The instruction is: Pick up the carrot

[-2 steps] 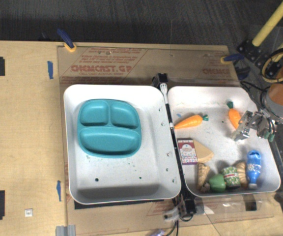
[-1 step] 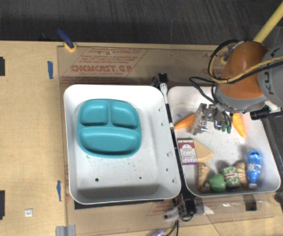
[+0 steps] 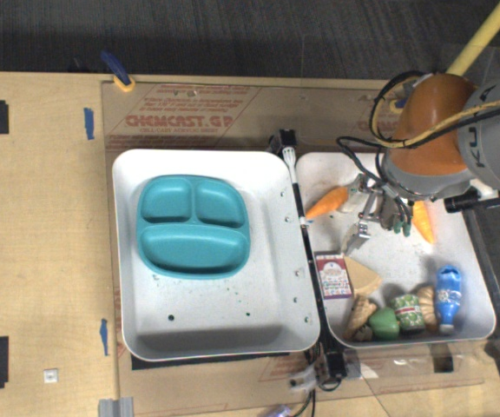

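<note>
While the carrot [image 3: 327, 203] lies untouched in the right bin [image 3: 480, 315], just left of the hand [image 3: 377, 220] hovering with fingers spread around nothing, the whole pick remains undone.

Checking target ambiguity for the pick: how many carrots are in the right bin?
2. One carrot lies near the right bin's upper left, just left of the gripper. A second orange carrot lies right of the gripper, partly covered by the arm. More could be hidden beneath it.
</note>
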Controlling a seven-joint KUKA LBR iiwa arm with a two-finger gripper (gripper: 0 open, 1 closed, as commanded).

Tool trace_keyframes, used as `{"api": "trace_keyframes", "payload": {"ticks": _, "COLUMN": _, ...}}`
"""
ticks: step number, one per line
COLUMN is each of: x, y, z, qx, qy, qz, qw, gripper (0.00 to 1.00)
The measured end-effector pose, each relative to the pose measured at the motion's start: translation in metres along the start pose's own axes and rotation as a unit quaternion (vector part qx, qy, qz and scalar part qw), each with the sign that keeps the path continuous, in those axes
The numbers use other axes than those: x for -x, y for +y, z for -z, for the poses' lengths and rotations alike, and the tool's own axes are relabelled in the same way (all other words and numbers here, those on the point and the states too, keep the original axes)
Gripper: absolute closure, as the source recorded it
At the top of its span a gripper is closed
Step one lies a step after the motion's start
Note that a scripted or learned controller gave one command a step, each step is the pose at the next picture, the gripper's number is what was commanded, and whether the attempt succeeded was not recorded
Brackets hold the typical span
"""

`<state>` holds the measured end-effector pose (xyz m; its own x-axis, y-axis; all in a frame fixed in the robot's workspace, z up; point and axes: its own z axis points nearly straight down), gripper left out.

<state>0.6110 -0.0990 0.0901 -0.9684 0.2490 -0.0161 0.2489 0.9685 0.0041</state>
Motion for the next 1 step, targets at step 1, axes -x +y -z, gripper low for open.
{"api": "trace_keyframes", "payload": {"ticks": 1, "x": 0.0374, "y": -0.0026, "z": -0.0023, "qx": -0.002, "qy": 0.030, "qz": -0.128, "qw": 0.9913, "gripper": 0.00}}
